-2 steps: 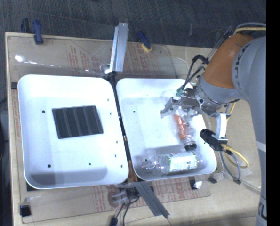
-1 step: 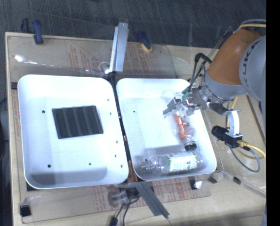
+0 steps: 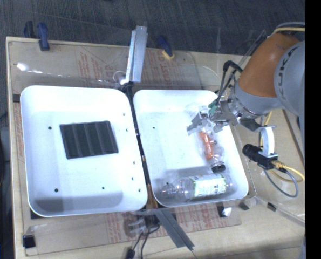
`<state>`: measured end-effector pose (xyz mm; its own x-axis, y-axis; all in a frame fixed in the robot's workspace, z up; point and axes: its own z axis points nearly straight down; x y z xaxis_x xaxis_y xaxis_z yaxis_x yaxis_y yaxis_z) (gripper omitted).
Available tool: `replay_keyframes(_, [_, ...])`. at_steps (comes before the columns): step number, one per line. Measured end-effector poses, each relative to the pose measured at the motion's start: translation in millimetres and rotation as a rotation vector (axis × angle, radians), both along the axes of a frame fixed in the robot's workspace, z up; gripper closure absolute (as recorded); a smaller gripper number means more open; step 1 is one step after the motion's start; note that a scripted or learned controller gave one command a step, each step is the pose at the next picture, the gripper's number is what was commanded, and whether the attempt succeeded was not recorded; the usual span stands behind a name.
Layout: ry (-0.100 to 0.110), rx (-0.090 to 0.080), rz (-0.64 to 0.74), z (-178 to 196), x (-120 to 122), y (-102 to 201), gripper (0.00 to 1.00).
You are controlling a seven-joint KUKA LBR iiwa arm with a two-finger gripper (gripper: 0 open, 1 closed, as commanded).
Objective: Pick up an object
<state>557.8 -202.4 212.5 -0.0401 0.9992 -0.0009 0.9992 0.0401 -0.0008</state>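
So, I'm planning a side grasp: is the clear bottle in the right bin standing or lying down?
Lying down. The clear bottle rests on its side along the near wall of the right bin, cap end pointing left.

Both bins are plain white — the left bin (image 3: 76, 150) carries a dark grey ribbed mat (image 3: 89, 139), striped with lengthwise ridges. In the right bin (image 3: 165, 144) lies a clear bottle (image 3: 199, 187) with a white-and-green label, and above it a smaller clear bottle (image 3: 210, 147) showing orange inside and a black cap. The desk (image 3: 68, 58) is pale tan with faded red print. Blue clamps (image 3: 42, 35) sit on its far edge. The arm (image 3: 273, 74) is grey with an orange band — the floor (image 3: 68, 4) is dark grey.
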Motion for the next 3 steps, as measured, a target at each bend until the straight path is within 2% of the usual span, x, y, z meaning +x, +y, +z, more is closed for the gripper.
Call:
replay_keyframes(1, [0.003, 0.003, 0.078, -28.9, 16.2, -5.8, 0.0])
replay_keyframes(3, [-0.001, 0.0, 0.198, -27.8, 27.7, -5.5, 0.0])
